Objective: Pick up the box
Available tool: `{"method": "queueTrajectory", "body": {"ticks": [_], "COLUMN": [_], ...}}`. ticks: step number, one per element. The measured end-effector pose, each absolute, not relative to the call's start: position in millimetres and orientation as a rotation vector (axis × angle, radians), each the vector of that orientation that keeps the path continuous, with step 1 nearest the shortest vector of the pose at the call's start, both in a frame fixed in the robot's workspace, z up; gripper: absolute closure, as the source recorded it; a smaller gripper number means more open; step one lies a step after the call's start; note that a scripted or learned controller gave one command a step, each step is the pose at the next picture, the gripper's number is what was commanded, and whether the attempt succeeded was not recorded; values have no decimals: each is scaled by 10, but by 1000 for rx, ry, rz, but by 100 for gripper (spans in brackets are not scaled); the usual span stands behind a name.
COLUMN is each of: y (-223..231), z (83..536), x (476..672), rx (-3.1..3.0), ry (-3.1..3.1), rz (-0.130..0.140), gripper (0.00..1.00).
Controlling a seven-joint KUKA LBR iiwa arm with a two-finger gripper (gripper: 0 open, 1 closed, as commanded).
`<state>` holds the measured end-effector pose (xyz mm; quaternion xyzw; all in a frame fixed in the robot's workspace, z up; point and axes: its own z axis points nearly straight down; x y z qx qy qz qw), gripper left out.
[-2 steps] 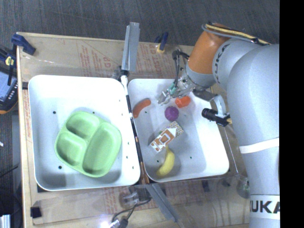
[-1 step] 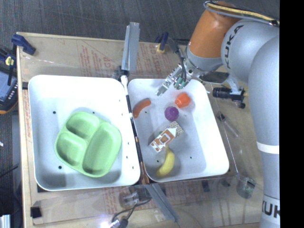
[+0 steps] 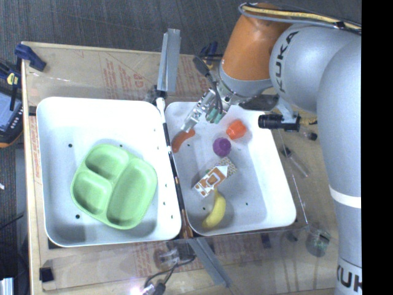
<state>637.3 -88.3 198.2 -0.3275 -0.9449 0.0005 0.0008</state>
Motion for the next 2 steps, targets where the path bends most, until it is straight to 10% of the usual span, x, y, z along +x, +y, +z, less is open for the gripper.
{"method": "queueTrajectory", "body": {"ticks": [1, 2], "y": [-888, -1591], "z": [1982, 2364], "x": [6372, 5894], "rx": [-1029, -910], "ry": [-2967, -3006], "rz": [2, 2], "gripper": [0, 0]}}
